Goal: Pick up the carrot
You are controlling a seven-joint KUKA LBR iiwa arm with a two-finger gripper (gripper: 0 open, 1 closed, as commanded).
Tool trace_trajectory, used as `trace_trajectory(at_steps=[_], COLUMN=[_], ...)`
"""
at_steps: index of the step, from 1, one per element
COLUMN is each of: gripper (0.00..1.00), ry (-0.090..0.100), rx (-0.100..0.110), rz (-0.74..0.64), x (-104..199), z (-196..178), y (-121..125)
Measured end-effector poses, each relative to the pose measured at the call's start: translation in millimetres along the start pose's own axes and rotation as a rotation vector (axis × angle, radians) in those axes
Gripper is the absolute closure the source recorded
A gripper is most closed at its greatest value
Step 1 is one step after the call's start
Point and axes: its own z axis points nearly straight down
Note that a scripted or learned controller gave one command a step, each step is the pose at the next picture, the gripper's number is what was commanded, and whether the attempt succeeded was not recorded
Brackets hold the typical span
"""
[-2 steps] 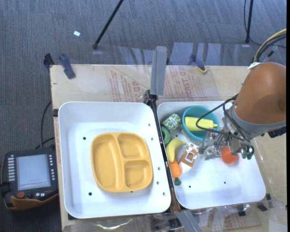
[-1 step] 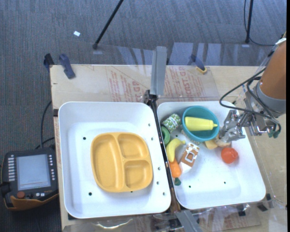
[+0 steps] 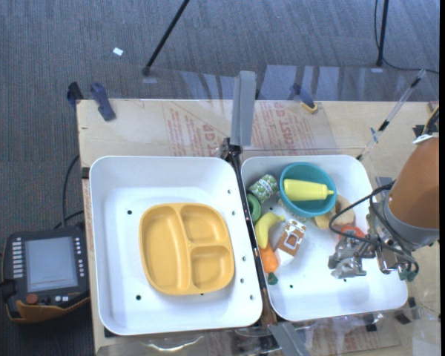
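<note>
The carrot is a short orange piece with a green end, lying at the left edge of the right bin, just below the banana. My gripper hangs over the right part of that bin, well to the right of the carrot, with bare white floor between them. Its metal fingers point down toward the bin floor, and nothing is visible between them.
Around the carrot lie a small carton, a green-patterned can, a blue bowl holding a yellow bottle, and a red-and-tan item by the gripper. The left bin holds a yellow divided plate.
</note>
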Motion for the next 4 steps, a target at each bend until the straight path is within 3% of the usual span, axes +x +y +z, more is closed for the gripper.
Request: trace_trajectory(at_steps=[3,4], gripper=[1.00,1.00], ry=[-0.008,-0.014], rx=[-0.002,0.002], rz=[-0.008,-0.067], x=[-5,-81], z=[-30,-57], y=[3,33])
